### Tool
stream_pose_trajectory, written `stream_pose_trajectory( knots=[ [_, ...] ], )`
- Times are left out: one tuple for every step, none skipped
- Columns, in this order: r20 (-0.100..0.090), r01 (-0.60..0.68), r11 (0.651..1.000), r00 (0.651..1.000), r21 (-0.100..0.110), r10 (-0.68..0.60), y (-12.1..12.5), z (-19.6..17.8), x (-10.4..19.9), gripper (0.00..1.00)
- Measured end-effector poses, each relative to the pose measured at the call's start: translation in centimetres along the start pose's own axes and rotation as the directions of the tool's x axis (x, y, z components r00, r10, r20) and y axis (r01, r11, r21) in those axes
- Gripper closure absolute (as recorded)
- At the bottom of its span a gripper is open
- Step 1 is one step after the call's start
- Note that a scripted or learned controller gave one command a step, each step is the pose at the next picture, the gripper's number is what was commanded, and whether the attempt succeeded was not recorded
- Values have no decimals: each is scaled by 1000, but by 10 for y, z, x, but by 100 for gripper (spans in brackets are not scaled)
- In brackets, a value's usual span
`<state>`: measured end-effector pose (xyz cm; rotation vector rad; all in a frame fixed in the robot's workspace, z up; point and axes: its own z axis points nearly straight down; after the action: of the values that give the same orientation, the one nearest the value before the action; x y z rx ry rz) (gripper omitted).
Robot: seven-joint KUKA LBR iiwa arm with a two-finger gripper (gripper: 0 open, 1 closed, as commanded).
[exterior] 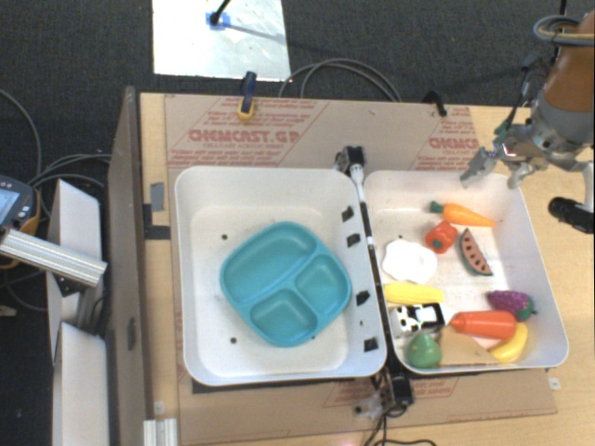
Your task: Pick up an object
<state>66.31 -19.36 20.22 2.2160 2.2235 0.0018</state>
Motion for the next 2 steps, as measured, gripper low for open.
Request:
stream_pose_trajectory(
  knots=[
    [4,-1,1000,1000,-11,1,0,99,27,0],
    [3,-3,1000,1000,-4,3,-61,117,72,0]
  ],
)
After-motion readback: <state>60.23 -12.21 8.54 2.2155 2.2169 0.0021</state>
